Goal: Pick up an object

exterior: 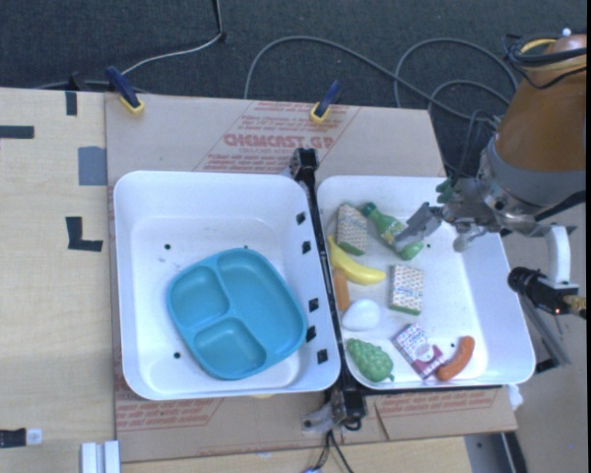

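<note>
Gripper (417, 227) sits over green bottle (386, 227) at right bin's (492, 294) 12 o'clock; grip state can't be told. Bottle judged light, stiff, slippery; best taken mid-body.

Blue three-compartment plastic tray (236, 311) seen in white left bin (138, 264). Yellow banana (356, 266), green bottle (387, 228), red sausage (454, 358), white egg (361, 314) (glossy), bumpy green vegetable (370, 360) noted.

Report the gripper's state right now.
Gripper: over the right bin, down at the green bottle; whether open, closed or holding anything cannot be told.
</note>
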Robot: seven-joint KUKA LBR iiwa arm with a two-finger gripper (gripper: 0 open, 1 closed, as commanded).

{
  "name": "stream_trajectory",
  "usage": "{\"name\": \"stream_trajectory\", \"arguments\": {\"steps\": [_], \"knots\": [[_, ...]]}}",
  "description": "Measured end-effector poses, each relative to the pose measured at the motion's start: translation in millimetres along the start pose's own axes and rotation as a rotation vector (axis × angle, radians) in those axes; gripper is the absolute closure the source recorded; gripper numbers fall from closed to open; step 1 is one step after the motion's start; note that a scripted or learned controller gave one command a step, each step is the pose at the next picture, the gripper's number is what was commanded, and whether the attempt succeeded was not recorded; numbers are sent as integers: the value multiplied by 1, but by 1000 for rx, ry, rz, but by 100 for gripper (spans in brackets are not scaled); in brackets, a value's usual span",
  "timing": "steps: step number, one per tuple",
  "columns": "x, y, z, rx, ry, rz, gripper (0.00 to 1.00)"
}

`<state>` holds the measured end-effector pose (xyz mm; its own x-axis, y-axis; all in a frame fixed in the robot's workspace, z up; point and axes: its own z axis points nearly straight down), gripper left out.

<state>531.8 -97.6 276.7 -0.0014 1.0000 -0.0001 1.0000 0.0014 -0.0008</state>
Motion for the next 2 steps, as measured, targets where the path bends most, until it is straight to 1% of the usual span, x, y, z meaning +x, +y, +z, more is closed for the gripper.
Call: {"name": "stream_trajectory", "arguments": {"steps": [1, 2], "knots": [[2, 50, 99, 3, 1, 0, 0], [-22, 102, 179, -8, -3, 2, 0]]}}
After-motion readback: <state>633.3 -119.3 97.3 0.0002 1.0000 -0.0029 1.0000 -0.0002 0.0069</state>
